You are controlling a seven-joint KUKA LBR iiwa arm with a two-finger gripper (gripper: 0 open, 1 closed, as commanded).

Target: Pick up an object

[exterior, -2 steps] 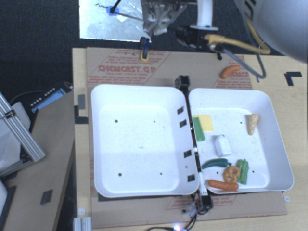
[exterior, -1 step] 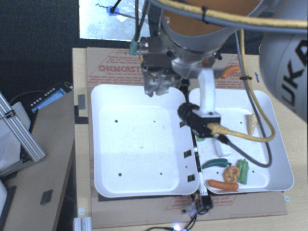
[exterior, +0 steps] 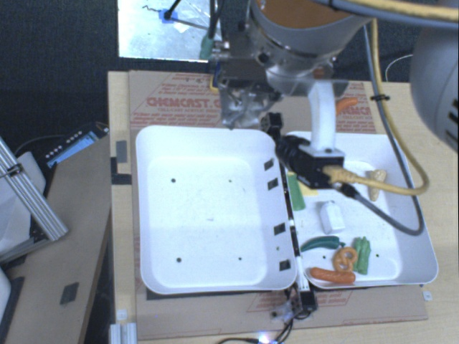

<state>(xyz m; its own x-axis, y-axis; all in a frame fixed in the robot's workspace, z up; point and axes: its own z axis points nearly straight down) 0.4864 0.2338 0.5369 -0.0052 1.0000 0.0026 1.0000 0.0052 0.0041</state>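
two white bins: the left bin (exterior: 208,213) has small dark dots, the right bin (exterior: 412,256) holds a white block (exterior: 330,216), a dark green pepper (exterior: 320,244), a lighter green piece (exterior: 362,254), an orange pretzel (exterior: 345,258) and a red-orange carrot (exterior: 332,276). tan cardboard (exterior: 179,95) with red lettering lies beneath. a yellow cable (exterior: 380,185) crosses the grey arm (exterior: 301,20).

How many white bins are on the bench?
2. The left bin sits in the middle of the view. The right bin lies beside it, touching along the middle edge, partly covered by the arm, with small toys inside.
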